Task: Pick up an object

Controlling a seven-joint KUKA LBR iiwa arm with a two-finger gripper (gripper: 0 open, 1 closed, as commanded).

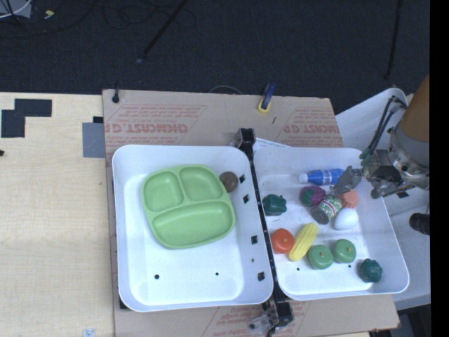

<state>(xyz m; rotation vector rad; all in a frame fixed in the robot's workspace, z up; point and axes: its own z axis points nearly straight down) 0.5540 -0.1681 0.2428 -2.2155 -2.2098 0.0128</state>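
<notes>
The right bin (pixel 393 237) holds several toy foods. Among them are a blue bottle (pixel 323 177), a purple piece (pixel 312 195), a small can (pixel 327 208), a white egg (pixel 345 219) and a yellow corn cob (pixel 304 241). My gripper (pixel 366 182) hangs over the bin's upper right part, just right of the bottle and above the egg. It is open, one dark finger (pixel 347 181) pointing towards the can, and nothing sits between the fingers.
The same bin also holds an orange tomato (pixel 283 240), two green round pieces (pixel 320 256) (pixel 344 250) and dark green items (pixel 273 203) (pixel 370 269). In the left bin (pixel 140 272) lie a green divided plate (pixel 188 206) and a brown ball (pixel 229 181).
</notes>
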